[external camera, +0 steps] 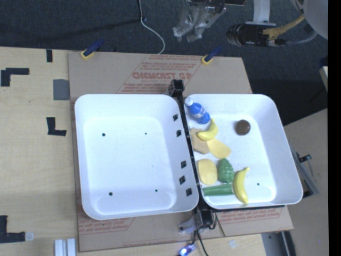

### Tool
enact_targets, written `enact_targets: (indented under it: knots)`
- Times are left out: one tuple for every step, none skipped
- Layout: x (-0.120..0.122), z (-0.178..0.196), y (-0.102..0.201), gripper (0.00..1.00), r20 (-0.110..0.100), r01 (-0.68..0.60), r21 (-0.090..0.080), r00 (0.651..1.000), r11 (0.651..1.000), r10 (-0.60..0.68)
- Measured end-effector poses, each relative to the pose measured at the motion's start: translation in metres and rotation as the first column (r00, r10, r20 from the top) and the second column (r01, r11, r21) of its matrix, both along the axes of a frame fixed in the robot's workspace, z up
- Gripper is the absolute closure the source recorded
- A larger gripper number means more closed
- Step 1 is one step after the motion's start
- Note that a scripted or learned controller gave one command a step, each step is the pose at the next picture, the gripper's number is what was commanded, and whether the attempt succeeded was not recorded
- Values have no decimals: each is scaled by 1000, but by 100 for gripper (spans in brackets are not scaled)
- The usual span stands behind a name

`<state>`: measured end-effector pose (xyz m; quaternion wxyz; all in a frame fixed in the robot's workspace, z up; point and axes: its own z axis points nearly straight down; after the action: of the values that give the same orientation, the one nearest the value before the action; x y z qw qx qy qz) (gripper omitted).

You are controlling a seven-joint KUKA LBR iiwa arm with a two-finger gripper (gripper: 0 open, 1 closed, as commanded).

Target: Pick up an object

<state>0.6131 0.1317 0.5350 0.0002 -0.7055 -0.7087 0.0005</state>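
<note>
My gripper (193, 28) hangs high beyond the right-hand shallow white plastic bin (266, 108), how wide I cannot tell, nothing visibly in it, so picking is undone: small round brown ball (242, 127) sits inside that bin.

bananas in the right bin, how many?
2. One banana lies near the front edge of the right bin, beside the green cucumber. A second, smaller banana lies just below the blue object. The pile may hide more.
</note>
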Motion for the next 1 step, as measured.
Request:
enact_targets:
  knots:
    - [46,-4,-18,100,-2,6,-4,1000,1000,-6]
